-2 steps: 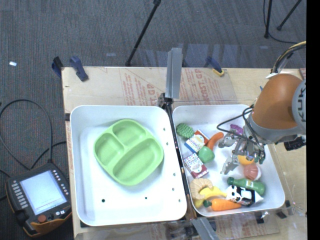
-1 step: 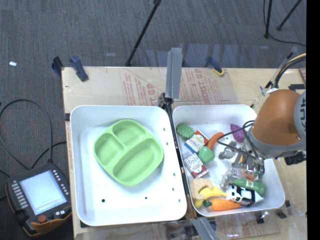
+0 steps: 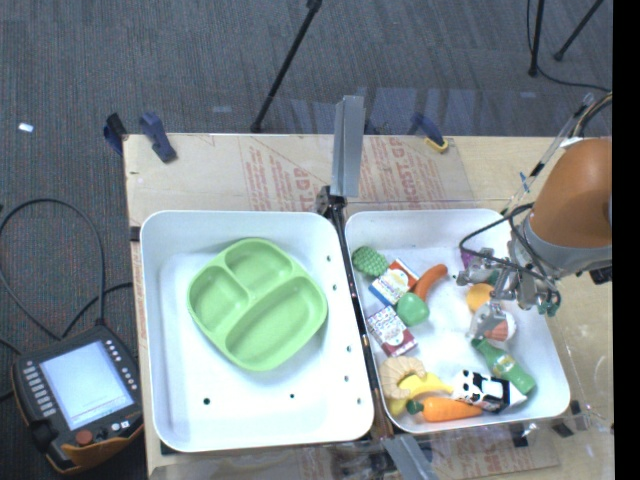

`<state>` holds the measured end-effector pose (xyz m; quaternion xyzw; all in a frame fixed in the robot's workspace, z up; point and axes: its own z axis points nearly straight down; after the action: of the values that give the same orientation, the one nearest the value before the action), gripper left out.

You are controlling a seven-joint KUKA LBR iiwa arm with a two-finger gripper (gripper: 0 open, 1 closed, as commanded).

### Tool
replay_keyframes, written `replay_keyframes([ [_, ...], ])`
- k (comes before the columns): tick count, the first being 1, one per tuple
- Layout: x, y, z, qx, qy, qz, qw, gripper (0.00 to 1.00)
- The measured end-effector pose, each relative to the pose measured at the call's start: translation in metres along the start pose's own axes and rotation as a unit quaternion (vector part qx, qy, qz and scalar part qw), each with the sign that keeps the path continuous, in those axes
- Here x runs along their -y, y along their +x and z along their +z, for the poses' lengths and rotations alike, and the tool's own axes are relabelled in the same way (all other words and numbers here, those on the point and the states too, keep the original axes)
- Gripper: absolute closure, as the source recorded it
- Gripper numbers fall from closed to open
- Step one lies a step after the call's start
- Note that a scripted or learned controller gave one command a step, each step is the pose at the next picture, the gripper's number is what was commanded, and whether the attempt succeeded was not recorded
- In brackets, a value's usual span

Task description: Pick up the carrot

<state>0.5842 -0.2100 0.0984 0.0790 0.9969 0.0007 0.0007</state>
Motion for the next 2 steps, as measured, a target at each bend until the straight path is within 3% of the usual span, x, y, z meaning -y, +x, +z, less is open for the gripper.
replay_keyframes([
  [1, -0.0023, -0.0006, -0.0081, -0.001, -0.001, -0.002, 1.0, 1.0],
  [2, -0.0026, -0.0004, -0.0076, -0.001, -0.001, -0.002, 1.0, 0.0],
])
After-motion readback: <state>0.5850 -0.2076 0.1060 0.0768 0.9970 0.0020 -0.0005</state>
